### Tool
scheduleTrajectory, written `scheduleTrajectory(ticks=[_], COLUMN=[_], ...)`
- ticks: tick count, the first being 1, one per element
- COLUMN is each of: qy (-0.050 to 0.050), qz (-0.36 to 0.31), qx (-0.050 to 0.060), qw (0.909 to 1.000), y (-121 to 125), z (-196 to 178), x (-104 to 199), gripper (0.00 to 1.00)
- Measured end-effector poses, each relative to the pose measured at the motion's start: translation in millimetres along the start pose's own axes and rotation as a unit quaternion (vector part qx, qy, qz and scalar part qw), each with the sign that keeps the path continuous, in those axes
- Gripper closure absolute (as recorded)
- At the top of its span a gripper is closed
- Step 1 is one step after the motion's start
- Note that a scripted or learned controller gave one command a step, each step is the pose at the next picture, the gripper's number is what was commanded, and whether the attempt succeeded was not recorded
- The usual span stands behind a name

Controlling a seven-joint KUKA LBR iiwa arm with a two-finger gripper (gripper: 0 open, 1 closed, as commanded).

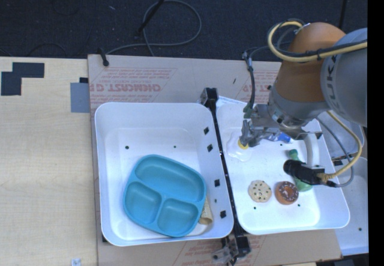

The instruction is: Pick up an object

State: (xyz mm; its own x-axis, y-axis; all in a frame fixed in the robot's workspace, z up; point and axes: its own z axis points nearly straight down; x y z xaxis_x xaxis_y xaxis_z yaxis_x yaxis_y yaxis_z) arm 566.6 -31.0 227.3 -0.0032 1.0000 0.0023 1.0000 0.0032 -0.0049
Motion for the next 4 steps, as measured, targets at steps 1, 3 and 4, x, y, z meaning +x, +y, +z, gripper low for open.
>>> scheduleTrajectory(ticks=[1, 3, 4], qy=[0.000, -0.001, -0.002], qz=[-0.001, 0.000, 0.000], qx=[-0.001, -0.001, -0.001], qw=[1.0000, 1.0000, 1.0000], y=[12.3, 39.6, 39.2], z=[-9.0, -13.1, -13.2], x=[51.5, 141.1, 140.0], gripper=[1.00, 1.00, 0.00])
